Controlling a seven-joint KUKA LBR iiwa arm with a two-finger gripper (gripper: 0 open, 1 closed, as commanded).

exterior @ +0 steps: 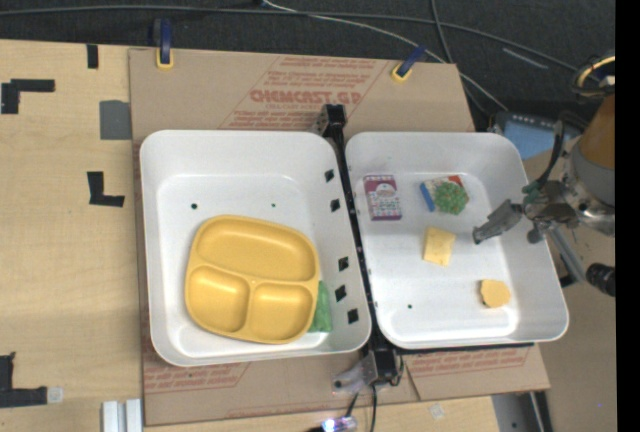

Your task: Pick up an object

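Note:
The right bin (520,325) holds a small pink and white packet (382,197), a green toy with blue and red parts (447,194), a pale yellow block (438,246) and a small orange-yellow piece (494,293). My gripper (508,228) hangs over the bin's right side, open, with nothing between its fingers. One grey finger (490,225) points left toward the yellow block, a short gap away. The orange-yellow piece lies just below the gripper.
The left bin (165,160) carries a yellow divided plate (252,277) with a green item (321,308) tucked against its right edge. A black divider with clips (345,220) runs between the bins. Cables cross the dark floor behind the bench.

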